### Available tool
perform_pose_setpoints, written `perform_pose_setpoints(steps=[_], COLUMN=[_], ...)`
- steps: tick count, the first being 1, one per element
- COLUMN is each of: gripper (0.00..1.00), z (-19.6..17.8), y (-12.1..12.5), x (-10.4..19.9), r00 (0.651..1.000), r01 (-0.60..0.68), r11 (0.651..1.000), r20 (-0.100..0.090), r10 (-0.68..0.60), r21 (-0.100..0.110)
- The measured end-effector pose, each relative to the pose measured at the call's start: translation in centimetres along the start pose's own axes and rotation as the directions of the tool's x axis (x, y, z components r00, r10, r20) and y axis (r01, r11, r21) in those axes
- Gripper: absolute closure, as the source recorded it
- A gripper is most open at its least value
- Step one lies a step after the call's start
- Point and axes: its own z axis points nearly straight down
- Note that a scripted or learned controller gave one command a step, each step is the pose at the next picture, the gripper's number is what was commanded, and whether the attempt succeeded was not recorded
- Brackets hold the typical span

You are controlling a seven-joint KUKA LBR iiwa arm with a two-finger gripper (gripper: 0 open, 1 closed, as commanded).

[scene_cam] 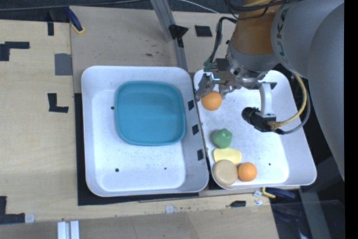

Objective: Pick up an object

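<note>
Right white bin (291, 173): hand (214, 88) above an orange ball (211, 101), its grip too hidden to tell.

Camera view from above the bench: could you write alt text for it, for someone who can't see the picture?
A grey robot arm's gripper hangs just above an orange ball in the right white bin, which also holds a green piece, a yellow piece, a tan round piece and a second orange ball. The left bin holds a blue plate.

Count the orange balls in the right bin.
2. One orange ball sits near the bin's upper left, right under the gripper. The other orange ball lies near the front edge, beside a beige round piece. The arm may hide more.
</note>
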Motion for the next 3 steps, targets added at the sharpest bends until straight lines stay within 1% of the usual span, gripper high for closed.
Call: perform_pose_setpoints(steps=[1,2,3], gripper=[1.00,1.00,0.00], z=[-0.7,0.9,0.8], y=[1.7,3.3,3.3], x=[4.6,9.3,9.1], r00=[1.000,1.000,1.000], r01=[0.001,0.000,-0.003], r11=[1.000,1.000,1.000], r20=[0.000,0.000,0.001], r10=[-0.001,0.000,0.003], r21=[-0.002,0.000,-0.001])
